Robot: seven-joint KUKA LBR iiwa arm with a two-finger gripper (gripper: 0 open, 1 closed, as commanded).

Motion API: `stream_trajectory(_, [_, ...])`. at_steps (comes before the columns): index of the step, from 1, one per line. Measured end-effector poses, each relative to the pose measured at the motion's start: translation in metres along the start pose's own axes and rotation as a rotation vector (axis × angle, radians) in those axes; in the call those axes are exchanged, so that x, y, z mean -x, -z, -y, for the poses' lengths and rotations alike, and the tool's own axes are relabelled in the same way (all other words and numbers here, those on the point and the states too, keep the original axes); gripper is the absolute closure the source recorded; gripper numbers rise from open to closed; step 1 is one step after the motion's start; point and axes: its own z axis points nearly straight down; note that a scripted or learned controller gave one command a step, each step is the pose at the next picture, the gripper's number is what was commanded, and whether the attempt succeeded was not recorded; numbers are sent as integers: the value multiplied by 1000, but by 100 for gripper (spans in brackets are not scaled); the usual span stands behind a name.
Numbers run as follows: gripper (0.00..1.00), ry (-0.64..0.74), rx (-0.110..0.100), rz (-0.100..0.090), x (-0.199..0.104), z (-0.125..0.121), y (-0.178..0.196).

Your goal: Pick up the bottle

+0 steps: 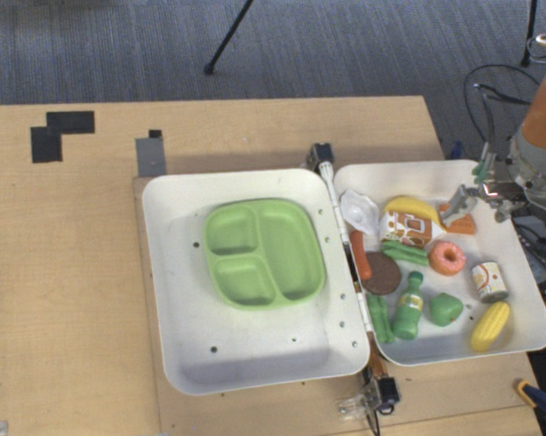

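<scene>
The green bottle lies in the front middle of the right bin, its cap pointing toward the back. It rests between a green pod and a green pepper. My gripper hangs over the back right part of the same bin, just above an orange piece. It is well apart from the bottle, up and to its right. Nothing shows in its grasp.
The right bin also holds a banana, a small carton, a pink donut, a can, a yellow corn cob and a brown disc. A green divided plate sits in the left bin.
</scene>
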Motion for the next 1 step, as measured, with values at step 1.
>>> stream_trajectory(1, [0, -166, -2, -1, -69, 45, -54])
